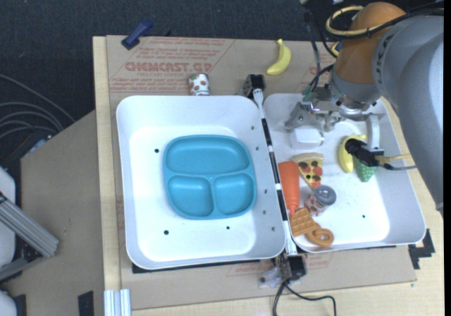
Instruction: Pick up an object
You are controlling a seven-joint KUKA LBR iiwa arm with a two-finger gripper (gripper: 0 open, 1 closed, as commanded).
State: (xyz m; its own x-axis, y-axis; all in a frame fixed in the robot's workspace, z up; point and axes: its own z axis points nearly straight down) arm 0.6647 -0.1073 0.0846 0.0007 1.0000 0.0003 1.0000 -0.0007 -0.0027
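Note:
My gripper hangs over the back left part of the right bin, its two grey fingers spread open. A small white block lies just below and between them, not gripped. In front of it lie a pizza slice, an orange carrot, a small grey round piece, a waffle and a brown ring. To the gripper's right lie a yellow banana and a green piece.
The left bin holds a blue divided plate. Behind the bins, on the cardboard, lie a second banana, a small spotted cup and a blue object. The arm's grey body fills the upper right.

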